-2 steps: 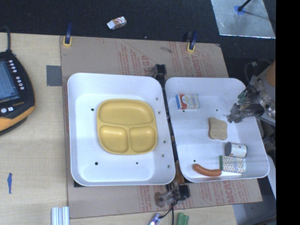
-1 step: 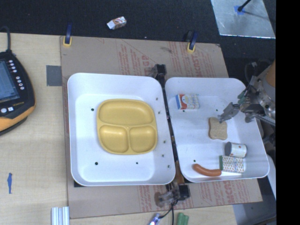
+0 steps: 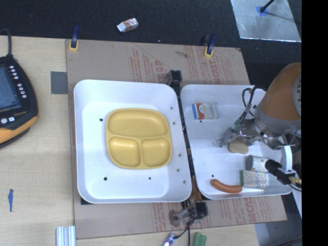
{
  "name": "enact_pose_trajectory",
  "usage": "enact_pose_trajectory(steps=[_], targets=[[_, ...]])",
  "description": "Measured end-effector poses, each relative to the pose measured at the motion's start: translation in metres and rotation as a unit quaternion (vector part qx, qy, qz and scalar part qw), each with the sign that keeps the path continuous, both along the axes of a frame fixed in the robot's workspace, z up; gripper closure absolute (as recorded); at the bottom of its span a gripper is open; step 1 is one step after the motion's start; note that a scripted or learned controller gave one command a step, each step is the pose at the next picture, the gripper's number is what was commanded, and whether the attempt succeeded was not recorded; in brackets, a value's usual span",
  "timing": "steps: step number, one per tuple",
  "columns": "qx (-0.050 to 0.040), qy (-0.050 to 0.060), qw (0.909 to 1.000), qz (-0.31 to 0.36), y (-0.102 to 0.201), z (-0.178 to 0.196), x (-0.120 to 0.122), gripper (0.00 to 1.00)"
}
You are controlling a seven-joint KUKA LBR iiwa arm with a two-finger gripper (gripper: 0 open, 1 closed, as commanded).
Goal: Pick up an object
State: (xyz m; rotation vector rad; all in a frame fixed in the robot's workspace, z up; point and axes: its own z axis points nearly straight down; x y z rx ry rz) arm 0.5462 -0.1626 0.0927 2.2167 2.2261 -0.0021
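Jaws state unclear, perhaps touching the tan lump in the right bin.

Two bins sit side by side on a cardboard sheet laid over the bench: the left bin holds a divided tray near its middle, and the right bin holds the smaller things. In the right bin a small carton lies toward the back left, a sausage along the front edge, a packet just right of the sausage, and a rounded lump near the middle, with the gripper touching or just above it. A handheld pendant rests on the bench well left of the bins.
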Motion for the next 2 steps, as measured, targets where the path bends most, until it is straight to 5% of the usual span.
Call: enact_pose_trajectory(steps=[1, 2], targets=[[-0.0011, 0.0, 1.0, 0.0, -0.0016, 0.0109, 0.0004, 1.0], [-0.0012, 0.0, 1.0, 0.0, -0.0016, 0.0109, 0.0004, 0.0]])
